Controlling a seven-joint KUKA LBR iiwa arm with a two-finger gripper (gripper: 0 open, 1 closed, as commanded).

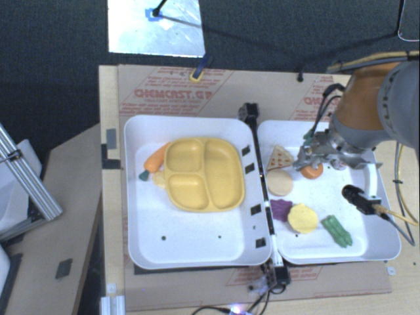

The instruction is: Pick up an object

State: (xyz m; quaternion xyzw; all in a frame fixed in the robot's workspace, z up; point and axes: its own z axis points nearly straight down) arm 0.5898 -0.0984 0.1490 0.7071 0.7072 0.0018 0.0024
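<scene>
Your claw (308, 163) is down in the right bin (380, 241), low over the toys at its far end, so you are at the reach-and-close step of the pick and nothing looks lifted yet. I cannot tell from this slanted view whether the claw is spread or pressed together; the wrist hides its tips.

The likeliest target is the small orange round piece (313, 171), which sits right under the claw, touching or nearly so. Just to the claw's left lies the tan waffle wedge (281, 157), and slightly nearer the camera the pale round cookie (280, 184). Further toward the camera sit the purple piece (281, 209), the yellow round piece (303, 218) and the green vegetable (336, 230), all well apart from the claw. The yellow divided plate (200, 174) and the carrot (155, 157) lie away in the left bin (141, 241).

Next, you need a firm close on the orange piece, then a straight rise clear of the wedge beside it.
</scene>
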